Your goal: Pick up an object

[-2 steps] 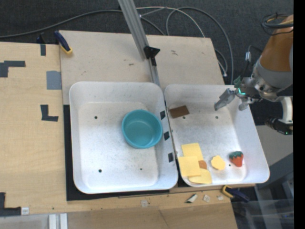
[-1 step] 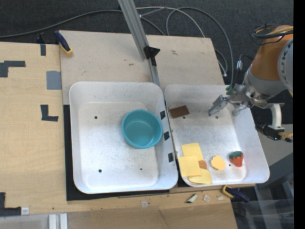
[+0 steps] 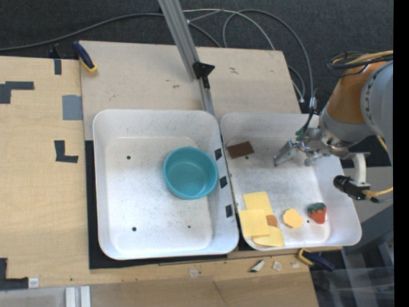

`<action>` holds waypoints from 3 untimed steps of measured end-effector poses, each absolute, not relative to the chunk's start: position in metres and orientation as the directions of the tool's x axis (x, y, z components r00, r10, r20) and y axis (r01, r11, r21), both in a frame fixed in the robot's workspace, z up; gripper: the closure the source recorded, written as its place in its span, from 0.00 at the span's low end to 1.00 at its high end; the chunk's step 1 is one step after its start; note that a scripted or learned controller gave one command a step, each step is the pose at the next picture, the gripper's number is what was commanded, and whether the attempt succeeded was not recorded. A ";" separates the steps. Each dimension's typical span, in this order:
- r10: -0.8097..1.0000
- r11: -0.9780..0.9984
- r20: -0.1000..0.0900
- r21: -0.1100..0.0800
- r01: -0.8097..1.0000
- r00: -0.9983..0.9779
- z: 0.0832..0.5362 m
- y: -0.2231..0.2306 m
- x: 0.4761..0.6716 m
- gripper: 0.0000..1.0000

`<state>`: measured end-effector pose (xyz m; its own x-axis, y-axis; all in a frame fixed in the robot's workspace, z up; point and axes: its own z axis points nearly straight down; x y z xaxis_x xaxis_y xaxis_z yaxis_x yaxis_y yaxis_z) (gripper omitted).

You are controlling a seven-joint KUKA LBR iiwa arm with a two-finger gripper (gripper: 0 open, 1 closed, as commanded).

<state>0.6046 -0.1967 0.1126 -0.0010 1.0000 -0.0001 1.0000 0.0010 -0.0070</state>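
My gripper (image 3: pixel 295 158) hangs over the back of the right bin (image 3: pixel 342 238), open, with nothing between its fingers. A small brown block (image 3: pixel 240 149) lies to its left near the bin's back left corner. Toward the front lie yellow flat pieces (image 3: pixel 257 219), a small brown bit (image 3: pixel 272 220), an orange round piece (image 3: pixel 293 219) and a red strawberry-like item (image 3: pixel 317 212). All of these sit apart from the gripper. In the left bin (image 3: pixel 112 171) rests a teal bowl (image 3: pixel 190 172).
A slanted metal post (image 3: pixel 185 37) rises behind the bins. Cables (image 3: pixel 281 31) loop over the bench at the back right. A blue-and-yellow clamp (image 3: pixel 84 57) lies at the bench's back left corner.
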 end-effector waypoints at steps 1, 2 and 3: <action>1.000 0.002 -0.001 -0.003 1.000 -0.002 0.087 -0.196 0.604 0.00; 1.000 0.004 0.000 -0.003 1.000 -0.004 0.098 -0.195 0.605 1.00; 1.000 0.002 -0.001 0.003 1.000 -0.002 0.147 -0.204 0.603 1.00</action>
